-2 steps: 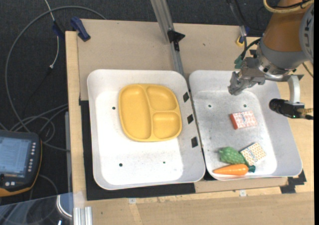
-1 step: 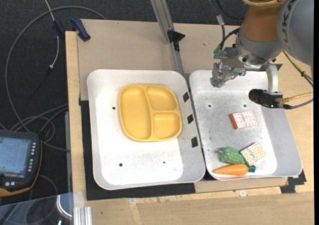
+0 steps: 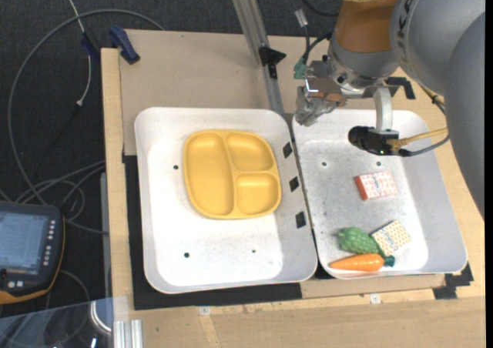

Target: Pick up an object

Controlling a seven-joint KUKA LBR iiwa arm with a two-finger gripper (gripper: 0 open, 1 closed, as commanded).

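In the right bin (image 3: 431,208) lie a red-and-white patterned box (image 3: 375,185), a small tan checkered block (image 3: 391,236), a green bumpy vegetable toy (image 3: 356,240) and an orange carrot (image 3: 356,263) at the front edge. My gripper (image 3: 306,113) hangs over the right bin's far left corner, close to the divider between the bins. It is well apart from all these objects, the nearest being the red-and-white box to its front right. I see nothing in the gripper.
The left bin (image 3: 154,208) holds a yellow divided plate (image 3: 231,173). A black fitting with a yellow cable (image 3: 371,139) sits below the wrist, over the right bin's back. A metal post (image 3: 250,23) rises behind the bins.
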